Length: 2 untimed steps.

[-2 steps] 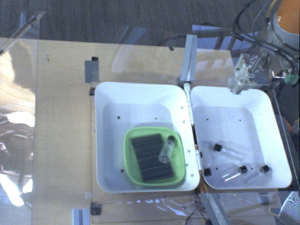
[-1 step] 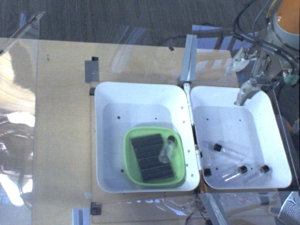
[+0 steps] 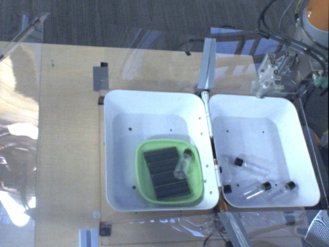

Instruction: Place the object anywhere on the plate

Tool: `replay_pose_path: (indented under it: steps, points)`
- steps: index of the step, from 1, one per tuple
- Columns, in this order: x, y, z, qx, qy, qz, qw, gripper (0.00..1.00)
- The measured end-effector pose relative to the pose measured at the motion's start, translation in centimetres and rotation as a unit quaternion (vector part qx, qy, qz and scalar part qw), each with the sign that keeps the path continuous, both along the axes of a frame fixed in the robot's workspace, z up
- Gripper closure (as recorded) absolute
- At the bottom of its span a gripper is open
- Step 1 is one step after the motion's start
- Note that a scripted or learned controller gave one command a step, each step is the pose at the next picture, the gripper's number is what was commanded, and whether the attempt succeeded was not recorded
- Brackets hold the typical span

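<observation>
Lying on the plate [image 3: 146, 181], tube [image 3: 182, 165] well apart from fingers [image 3: 271, 72].

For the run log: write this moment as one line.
pincer: above right bin's far rim, grip unclear | green plate: left bin, holds dark block and one clear tube | right bin: three capped tubes

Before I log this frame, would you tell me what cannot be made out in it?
- Gripper, camera view: small and tangled among cables behind the right bin; finger state unreadable.
- Arm: cut off by the top right corner.
- Clear tube on the green plate: transparent, so its outline and cap are blurred.
- Three vials in the right bin: too small to tell contents.
</observation>
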<state>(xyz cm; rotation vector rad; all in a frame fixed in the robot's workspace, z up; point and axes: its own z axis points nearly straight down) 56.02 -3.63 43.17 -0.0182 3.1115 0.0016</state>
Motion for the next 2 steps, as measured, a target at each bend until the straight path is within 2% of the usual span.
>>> replay_pose_path:
  steps: [1, 2]
  points:
    - [0.8, 11.4, -6.5, -0.0024, 0.009, 0.171, 0.9852, 1.0]
    - [-0.6, 16.5, -20.2, -0.002, 0.01, 0.192, 0.9814, 1.0]
